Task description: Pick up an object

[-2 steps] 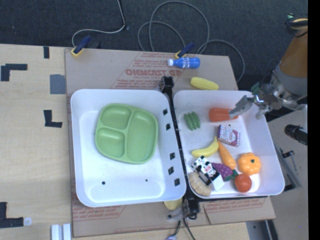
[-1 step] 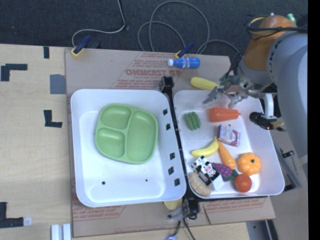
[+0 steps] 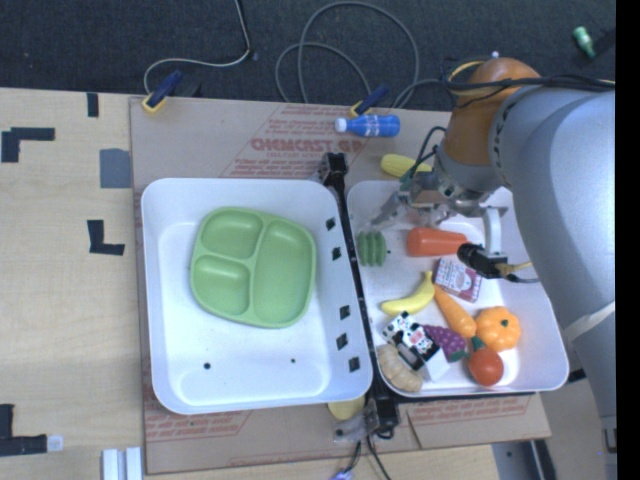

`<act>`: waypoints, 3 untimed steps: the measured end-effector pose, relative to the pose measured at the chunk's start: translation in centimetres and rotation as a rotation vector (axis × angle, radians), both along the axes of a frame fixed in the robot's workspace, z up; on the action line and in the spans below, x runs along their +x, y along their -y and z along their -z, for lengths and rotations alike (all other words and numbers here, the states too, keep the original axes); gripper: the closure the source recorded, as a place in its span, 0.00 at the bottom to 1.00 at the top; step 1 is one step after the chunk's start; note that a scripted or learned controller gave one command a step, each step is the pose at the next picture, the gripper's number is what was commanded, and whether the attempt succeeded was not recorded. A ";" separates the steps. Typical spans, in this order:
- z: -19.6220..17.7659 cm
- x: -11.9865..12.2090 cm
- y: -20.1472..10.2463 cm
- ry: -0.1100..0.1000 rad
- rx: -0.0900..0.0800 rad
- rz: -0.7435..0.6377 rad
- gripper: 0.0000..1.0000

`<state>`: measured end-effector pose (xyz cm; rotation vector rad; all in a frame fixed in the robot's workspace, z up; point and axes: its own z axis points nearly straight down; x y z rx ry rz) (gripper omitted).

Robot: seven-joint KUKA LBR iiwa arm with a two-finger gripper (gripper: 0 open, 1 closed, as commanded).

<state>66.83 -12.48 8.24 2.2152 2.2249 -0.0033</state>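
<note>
My gripper (image 3: 408,204) hangs low over the far end of the right bin (image 3: 545,313), with the grey arm and its orange band (image 3: 480,118) behind it. Just below it lie a red-orange vegetable (image 3: 435,241) and a green ridged toy (image 3: 372,249). Farther down the bin are a banana (image 3: 412,296), a pink box (image 3: 461,282), an orange carrot (image 3: 455,315), an orange pepper (image 3: 498,328), a tomato (image 3: 486,367), purple grapes (image 3: 448,340), a black-and-white cow toy (image 3: 404,333) and a bread piece (image 3: 400,372). Nothing shows held in the gripper.
The left bin (image 3: 165,298) holds a green divided plate (image 3: 252,266). A yellow item (image 3: 398,164) lies at the right bin's far rim, and a blue bottle (image 3: 368,125) rests on the bench behind. Cables loop beyond the bins. The arm's bulk covers the right side.
</note>
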 end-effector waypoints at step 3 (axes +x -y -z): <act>-1.5 -4.2 -0.5 0.009 0.001 0.002 1.00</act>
